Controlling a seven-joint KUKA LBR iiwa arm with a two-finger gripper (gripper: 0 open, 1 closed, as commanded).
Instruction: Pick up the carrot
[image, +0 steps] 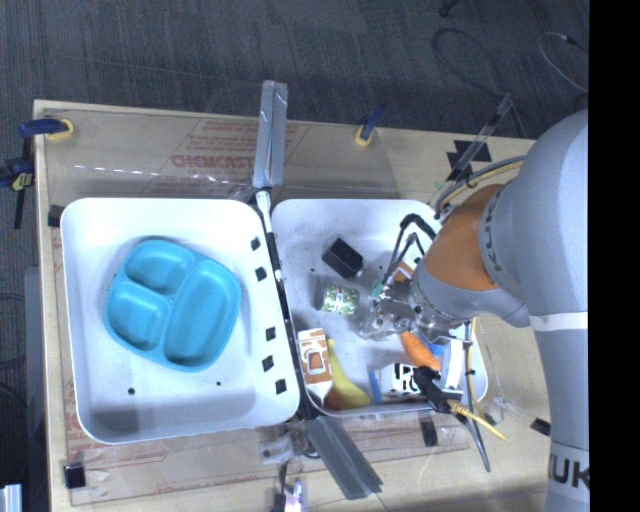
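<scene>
1. The carrot (417, 349) is a small orange piece in the right bin (300, 215), near its right side. It sits right under the gripper (392, 318), partly hidden by the wrist.
2. I cannot tell what the gripper is doing with it; the arm (500, 250) covers that part. I cannot tell if it is touching the carrot or just above it.
3. What could go wrong: the carrot is squeezed in among other things, so the gripper may push it away or grab the wrong thing. It may slip, because little of it is free.
4. In the way, close by: a white and blue pack (400, 378) and a banana (345, 390) at the near edge, and an orange carton (315, 358) beside them.
5. Farther off are a green shiny wrapper (340, 298) and a black block (343, 257).
6. The left bin (90, 400) holds a blue tray (172, 303), well apart from it all.
</scene>
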